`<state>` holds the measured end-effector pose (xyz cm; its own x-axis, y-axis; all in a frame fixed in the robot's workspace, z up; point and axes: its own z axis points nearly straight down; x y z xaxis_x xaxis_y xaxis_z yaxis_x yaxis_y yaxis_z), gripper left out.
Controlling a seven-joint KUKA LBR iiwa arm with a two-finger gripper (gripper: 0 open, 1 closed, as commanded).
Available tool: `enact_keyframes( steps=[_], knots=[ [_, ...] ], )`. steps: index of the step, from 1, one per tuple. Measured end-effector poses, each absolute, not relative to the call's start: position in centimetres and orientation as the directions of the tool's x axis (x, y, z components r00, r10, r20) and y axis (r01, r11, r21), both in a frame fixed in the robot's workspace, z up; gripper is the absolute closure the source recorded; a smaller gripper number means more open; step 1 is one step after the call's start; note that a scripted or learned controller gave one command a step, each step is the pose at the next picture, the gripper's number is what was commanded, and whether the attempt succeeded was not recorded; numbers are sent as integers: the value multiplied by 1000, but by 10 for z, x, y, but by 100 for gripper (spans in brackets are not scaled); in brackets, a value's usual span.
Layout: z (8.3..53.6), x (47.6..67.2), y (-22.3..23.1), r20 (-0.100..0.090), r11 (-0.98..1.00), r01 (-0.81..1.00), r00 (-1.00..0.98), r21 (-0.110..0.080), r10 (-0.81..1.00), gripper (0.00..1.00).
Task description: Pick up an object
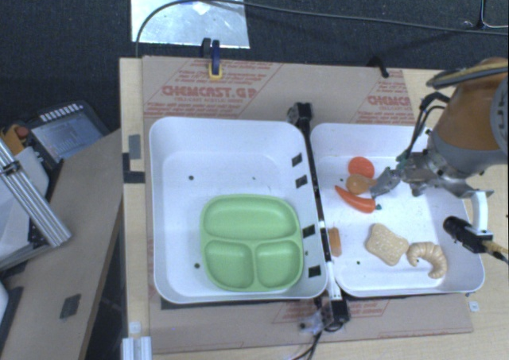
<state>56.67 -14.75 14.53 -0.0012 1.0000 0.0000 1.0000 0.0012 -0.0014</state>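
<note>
The right bin (460, 277) holds several toy foods. A red tomato (362, 165) lies by a small brown piece (358, 184), with a red-orange pepper (355, 200) just below them. Nearer the front sit a tan bread slice (386, 244) and a croissant (427, 256). A small orange sausage (335, 241) rests against the bin's left wall. My gripper (386, 183) reaches in from the right and hangs low just right of the brown piece and the pepper. I see nothing held in it.
The left bin (163, 191) bears a green three-part plate (250, 241). A black divider clip line (310, 191) runs between the bins. The grey and orange arm (469, 132) covers the right bin's far right side.
</note>
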Motion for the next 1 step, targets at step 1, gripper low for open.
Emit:
enact_keyframes(
  steps=[1],
  knots=[
    [158,568,-147,-1,3,1000,-3,4,1000,100]
  ],
)
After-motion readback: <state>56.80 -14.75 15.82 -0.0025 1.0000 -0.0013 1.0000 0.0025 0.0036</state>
